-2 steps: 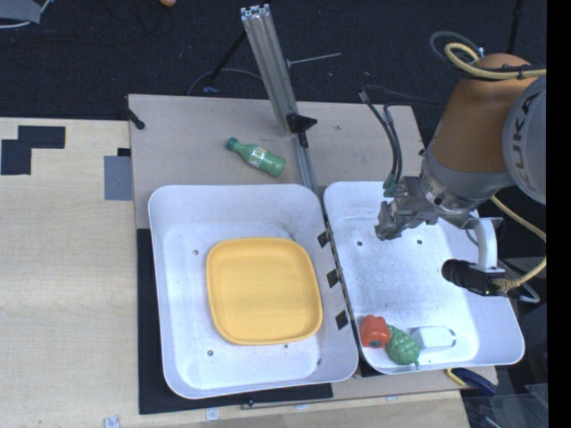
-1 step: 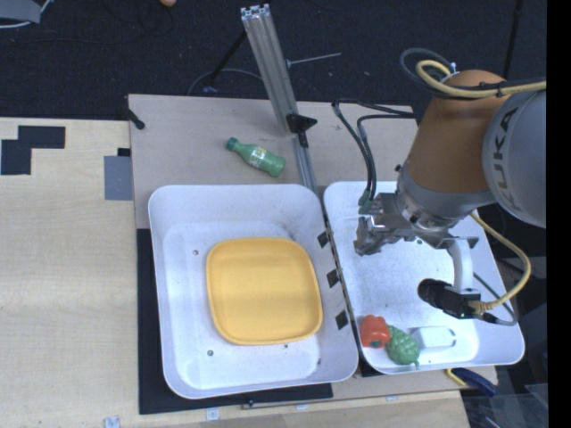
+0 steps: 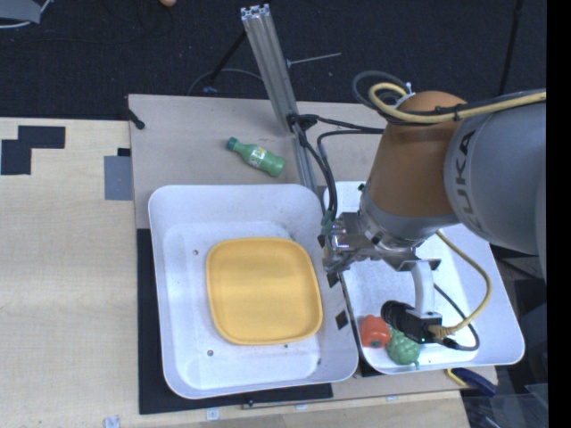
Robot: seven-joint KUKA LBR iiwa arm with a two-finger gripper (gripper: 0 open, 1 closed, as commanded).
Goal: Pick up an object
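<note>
A yellow square plate (image 3: 264, 290) lies flat in the left white bin (image 3: 178, 230). In the right white bin (image 3: 500, 328), near its front left corner, a small red object (image 3: 374, 331) touches a green object (image 3: 403, 349). My gripper (image 3: 335, 270) hangs low over the wall between the two bins, just right of the plate's right edge and behind the red object. Nothing shows between its jaws. The bulky grey and orange arm (image 3: 428, 176) hides much of the right bin.
A green bottle (image 3: 256, 156) lies on its side on the bench behind the left bin. A slanted aluminium post (image 3: 277, 69) rises from behind the bins. Cables run along the wrist.
</note>
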